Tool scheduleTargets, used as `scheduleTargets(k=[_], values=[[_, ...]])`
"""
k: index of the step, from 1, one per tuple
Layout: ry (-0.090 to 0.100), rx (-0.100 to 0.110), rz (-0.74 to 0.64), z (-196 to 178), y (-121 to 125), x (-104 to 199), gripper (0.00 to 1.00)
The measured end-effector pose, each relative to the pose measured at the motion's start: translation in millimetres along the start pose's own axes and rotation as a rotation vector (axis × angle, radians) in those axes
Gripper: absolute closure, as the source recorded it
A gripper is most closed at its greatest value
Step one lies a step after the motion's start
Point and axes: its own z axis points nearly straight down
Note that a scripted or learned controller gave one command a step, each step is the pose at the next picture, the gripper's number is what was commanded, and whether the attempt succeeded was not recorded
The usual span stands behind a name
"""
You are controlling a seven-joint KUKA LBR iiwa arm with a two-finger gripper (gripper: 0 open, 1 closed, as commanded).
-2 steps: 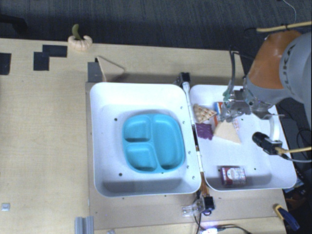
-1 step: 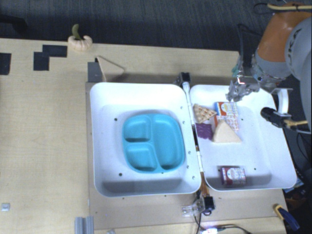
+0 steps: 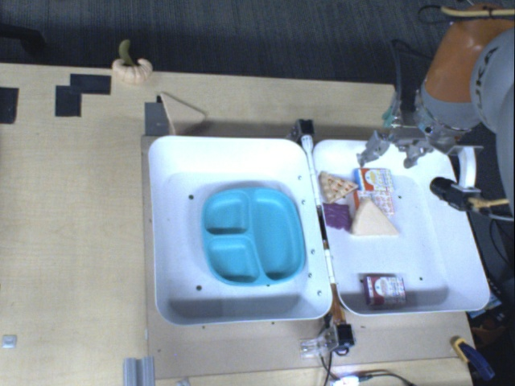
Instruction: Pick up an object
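At the bottom of the picture, some small clips and wires [image 3: 334, 342] sit on the desk [image 3: 72, 240] just below the spot where the two bins meet. A little higher, in the lower part of the right bin [image 3: 451, 256], a small dark red box [image 3: 383, 289] lies by itself. The left bin [image 3: 173, 215] holds a blue tray [image 3: 253, 236] with three parts.

Going up the right bin, a pale wedge [image 3: 373, 219] sits in the middle. A purple thing [image 3: 338, 215] is just to its left. Above those are a waffle-like cracker [image 3: 336, 186] and a white and orange packet [image 3: 377, 188], side by side.

The claw [image 3: 397, 149] hangs over the top edge of the right bin, just above the packet. Its two fingers are spread apart and nothing is between them. The grey arm with its orange band [image 3: 455, 63] comes in from the upper right.

Far up at the top left, a little gourd [image 3: 131, 68] rests on the edge of the desk, near some black squares [image 3: 80, 93].
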Motion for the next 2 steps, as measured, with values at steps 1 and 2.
scheduleTargets(k=[1, 2], values=[[-0.001, -0.006, 0.003, 112.9, -42.9, -43.3, 0.0], [-0.005, -0.015, -0.002, 100.0, -40.1, -43.5, 1.0]])
